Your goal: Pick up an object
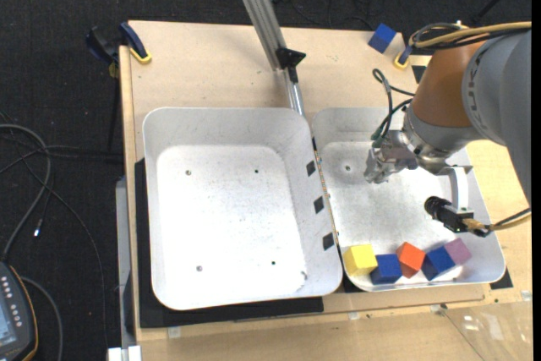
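Your claw [378, 167] hangs over the bare upper floor of the right-hand shallow white bin [338, 127] — whether it is wide or narrow you cannot tell. The small cubes huddle along the near wall: yellow cube [360, 257], blue cube [387, 268], orange cube [411, 257], second blue cube [439, 261], lilac cube [458, 250]. They look light, rigid, probably smooth-faced; take the yellow one across its two flat sides — it sits at the row's end.
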`<act>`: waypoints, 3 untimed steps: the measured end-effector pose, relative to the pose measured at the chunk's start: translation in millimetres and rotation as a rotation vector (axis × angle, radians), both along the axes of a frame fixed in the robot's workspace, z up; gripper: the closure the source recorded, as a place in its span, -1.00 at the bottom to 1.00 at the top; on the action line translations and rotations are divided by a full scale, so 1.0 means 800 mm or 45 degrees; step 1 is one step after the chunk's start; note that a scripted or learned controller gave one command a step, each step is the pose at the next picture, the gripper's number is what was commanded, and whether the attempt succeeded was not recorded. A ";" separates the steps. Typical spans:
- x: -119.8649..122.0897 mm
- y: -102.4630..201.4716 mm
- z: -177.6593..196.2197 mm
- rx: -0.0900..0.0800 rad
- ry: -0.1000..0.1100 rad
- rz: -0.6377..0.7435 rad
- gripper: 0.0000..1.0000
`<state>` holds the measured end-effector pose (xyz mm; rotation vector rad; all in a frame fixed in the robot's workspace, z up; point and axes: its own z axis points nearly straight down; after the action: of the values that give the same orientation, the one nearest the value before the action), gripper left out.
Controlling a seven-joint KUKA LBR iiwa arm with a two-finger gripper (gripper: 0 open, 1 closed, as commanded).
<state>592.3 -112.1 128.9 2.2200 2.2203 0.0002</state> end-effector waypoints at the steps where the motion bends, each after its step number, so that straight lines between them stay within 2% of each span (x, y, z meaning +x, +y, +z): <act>1: 0.008 -0.127 -0.028 -0.005 0.001 -0.009 1.00; 2: -0.042 -0.095 -0.042 0.002 0.002 -0.004 1.00; 3: -0.040 -0.096 -0.042 0.002 0.000 -0.002 -1.00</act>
<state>560.1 -188.6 95.6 2.2224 2.2193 0.0014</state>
